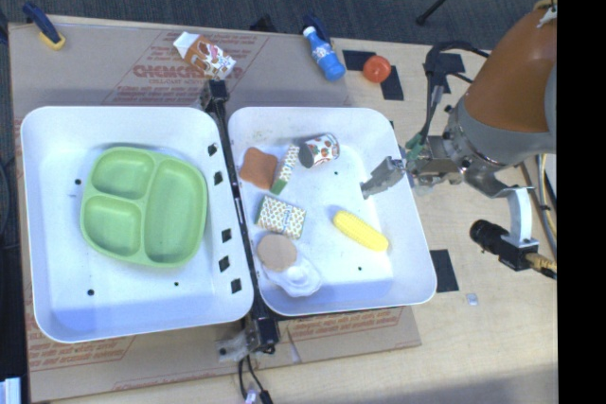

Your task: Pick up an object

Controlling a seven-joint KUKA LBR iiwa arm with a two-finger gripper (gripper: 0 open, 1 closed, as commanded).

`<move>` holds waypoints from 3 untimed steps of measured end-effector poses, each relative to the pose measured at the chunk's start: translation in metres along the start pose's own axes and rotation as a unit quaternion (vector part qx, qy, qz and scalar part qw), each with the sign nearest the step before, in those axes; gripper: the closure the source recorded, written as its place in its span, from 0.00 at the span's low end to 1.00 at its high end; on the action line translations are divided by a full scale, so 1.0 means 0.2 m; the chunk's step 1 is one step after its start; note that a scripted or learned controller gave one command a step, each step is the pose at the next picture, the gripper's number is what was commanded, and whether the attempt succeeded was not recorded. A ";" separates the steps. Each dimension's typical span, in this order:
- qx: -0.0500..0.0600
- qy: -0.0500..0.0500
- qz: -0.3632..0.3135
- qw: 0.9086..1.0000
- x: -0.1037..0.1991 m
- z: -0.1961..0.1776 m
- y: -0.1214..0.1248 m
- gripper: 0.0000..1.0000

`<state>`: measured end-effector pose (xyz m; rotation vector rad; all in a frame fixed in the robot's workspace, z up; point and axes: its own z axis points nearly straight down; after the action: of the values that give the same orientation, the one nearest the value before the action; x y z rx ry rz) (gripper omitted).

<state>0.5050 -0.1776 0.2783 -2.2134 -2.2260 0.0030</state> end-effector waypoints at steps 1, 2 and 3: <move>0.002 0.001 -0.001 1.000 0.03 0.83 -0.03 0.00; 0.001 0.001 0.000 1.000 0.15 0.93 -0.14 0.00; 0.000 0.000 -0.001 1.000 0.22 0.93 0.23 0.00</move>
<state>0.5505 -0.1326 0.0918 -2.2110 -2.2287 0.0028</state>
